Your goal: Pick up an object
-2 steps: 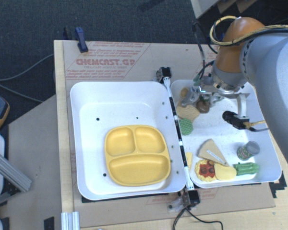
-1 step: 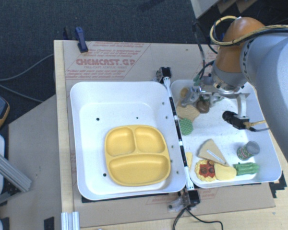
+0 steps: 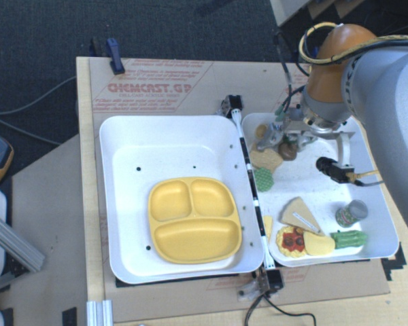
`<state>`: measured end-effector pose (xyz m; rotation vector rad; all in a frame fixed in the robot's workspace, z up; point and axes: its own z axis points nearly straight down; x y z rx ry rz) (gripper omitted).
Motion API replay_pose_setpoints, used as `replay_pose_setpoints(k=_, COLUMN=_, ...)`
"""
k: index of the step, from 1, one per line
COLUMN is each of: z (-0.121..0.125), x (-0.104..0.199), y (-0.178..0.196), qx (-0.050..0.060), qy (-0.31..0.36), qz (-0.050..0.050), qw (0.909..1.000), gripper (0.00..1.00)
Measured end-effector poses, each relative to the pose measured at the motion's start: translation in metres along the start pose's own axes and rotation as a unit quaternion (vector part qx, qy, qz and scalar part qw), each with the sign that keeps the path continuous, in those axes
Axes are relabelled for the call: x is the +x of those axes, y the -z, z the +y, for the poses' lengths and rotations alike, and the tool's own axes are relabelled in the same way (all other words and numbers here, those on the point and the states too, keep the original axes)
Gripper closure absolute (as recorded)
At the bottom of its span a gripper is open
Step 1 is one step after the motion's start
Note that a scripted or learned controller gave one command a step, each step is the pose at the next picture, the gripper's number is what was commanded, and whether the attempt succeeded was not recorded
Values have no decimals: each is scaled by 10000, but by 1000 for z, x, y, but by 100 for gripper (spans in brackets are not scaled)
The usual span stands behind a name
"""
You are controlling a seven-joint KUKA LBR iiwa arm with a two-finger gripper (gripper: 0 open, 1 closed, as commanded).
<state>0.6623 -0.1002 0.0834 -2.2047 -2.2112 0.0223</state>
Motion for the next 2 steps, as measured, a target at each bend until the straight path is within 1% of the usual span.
replay_pose_setpoints(k=1, z=1, x=-7, y=0, qx=-11, qy=3, qz=13, qw=10000, gripper=0)
replay_pose_setpoints(k=2, z=1, x=-24, y=8, qx=-62, qy=-11, qz=-7, qw=10000, gripper=0)
